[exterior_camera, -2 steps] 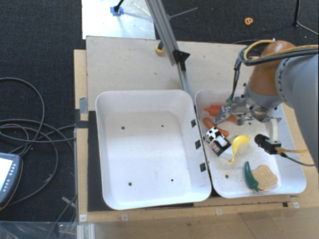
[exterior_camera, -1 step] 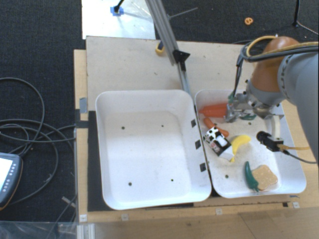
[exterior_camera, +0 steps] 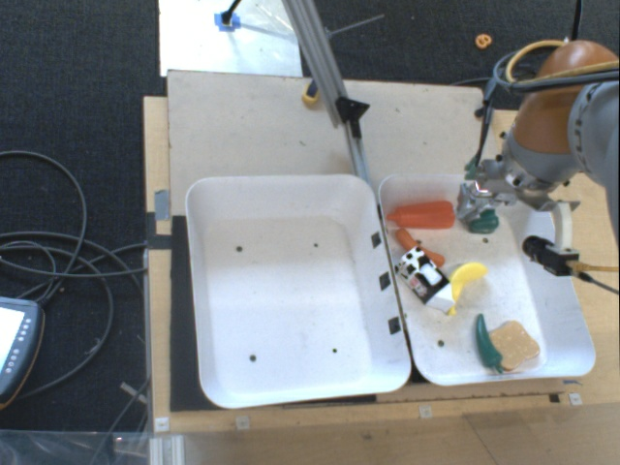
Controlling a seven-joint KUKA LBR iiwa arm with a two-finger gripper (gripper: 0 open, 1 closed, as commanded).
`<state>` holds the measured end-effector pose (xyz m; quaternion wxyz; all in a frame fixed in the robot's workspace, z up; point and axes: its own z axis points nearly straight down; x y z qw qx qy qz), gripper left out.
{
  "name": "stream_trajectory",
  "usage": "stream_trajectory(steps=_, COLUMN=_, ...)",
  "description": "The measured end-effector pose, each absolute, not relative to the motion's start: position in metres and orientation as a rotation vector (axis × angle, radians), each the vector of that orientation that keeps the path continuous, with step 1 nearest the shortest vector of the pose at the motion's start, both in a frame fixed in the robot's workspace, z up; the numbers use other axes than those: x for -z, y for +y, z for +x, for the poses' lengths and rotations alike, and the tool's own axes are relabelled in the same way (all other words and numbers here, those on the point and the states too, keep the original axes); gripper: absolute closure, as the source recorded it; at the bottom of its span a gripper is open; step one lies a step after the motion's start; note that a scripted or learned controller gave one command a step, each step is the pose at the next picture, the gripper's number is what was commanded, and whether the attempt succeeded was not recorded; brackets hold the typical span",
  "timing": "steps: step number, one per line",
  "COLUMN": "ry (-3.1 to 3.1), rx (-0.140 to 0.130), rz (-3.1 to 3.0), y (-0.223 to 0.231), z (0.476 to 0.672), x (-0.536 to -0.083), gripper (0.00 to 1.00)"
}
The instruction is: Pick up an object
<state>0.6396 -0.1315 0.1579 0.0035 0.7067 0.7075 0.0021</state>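
Observation:
My gripper hangs low over the far side of the right bin, right above a small dark green object that it partly hides. To its left lies an orange-red block. Nearer the bin's middle are a small orange piece, a black-and-white patterned toy and a yellow banana. A green pepper and a slice of bread lie at the front.
The left bin stands beside the right one, sharing a divider with black clips. A slanted grey pole crosses the back of the bench. Cables lie on the floor at left.

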Motion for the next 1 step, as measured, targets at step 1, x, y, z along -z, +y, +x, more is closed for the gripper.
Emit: stream_trajectory(steps=1, ry=2.221, rx=-0.007, rz=2.212, y=-0.1317, z=0.6417, x=-0.2115, gripper=1.00)
